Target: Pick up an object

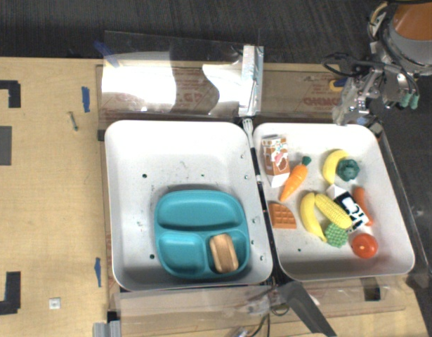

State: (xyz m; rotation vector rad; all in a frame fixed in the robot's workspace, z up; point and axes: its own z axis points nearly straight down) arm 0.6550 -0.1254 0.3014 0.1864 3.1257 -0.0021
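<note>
My gripper [357,107] hangs at the upper right, just beyond the far rim of the right bin [398,262], with nothing visible between its fingers. Below it in that bin lie a small carton [275,156], a carrot [294,180], a waffle [282,215], two bananas [310,215] [333,163], a teal piece [349,168], a corn cob [333,217], a black and white item [350,208] and a tomato [363,245]. The left bin [131,160] holds a teal divided plate [194,220] with a bread roll [224,253] in its lower right compartment.
A clear plastic sheet [173,83] and a metal upright [250,83] stand behind the bins. Cables [342,67] trail near the arm's wrist. The wooden bench [40,188] stretches to the left with black tape marks.
</note>
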